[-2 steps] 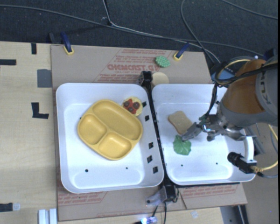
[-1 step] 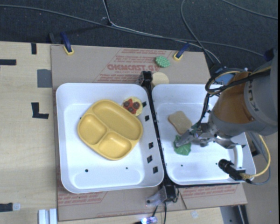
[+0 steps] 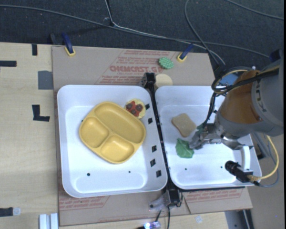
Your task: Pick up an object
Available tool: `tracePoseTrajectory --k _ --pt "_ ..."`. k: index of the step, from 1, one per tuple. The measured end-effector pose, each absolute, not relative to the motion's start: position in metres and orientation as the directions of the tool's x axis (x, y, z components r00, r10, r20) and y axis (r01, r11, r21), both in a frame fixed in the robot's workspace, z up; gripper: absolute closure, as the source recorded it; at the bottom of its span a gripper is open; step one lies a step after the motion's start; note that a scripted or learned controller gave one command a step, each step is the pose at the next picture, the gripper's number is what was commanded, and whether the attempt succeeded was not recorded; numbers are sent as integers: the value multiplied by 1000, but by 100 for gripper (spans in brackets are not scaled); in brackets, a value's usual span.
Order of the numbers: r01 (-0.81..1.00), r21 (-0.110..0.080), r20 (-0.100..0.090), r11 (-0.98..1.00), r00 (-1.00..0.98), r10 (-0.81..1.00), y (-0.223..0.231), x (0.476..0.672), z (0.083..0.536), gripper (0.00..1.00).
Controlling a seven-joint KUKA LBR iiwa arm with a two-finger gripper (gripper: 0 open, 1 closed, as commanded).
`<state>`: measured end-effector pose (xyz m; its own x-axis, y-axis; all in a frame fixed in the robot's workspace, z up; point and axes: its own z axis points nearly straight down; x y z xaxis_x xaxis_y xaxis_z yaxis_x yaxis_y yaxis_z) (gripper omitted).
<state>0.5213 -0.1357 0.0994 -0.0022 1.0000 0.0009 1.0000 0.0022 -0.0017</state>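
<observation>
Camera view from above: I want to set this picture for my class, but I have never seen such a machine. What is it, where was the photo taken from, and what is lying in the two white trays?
The photo comes from one fixed camera above the bench, looking down at a slant. The grey and orange shape at the right is a robot arm; a program steers it. Its gripper is down in the right bin, right beside a green object, and a tan, toast-like piece lies just above that. Whether the gripper has hold of anything is not clear from this angle. The left bin holds a yellow divided plate, with a small piece bearing dark red bits at its upper right edge. Both bins rest on a cardboard sheet, where a small green object lies behind them.
</observation>
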Motion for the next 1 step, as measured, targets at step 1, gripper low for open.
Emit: tracePoseTrajectory --k 1 --pt "1000 2 0 1 -1 1000 -145 525 148 100"
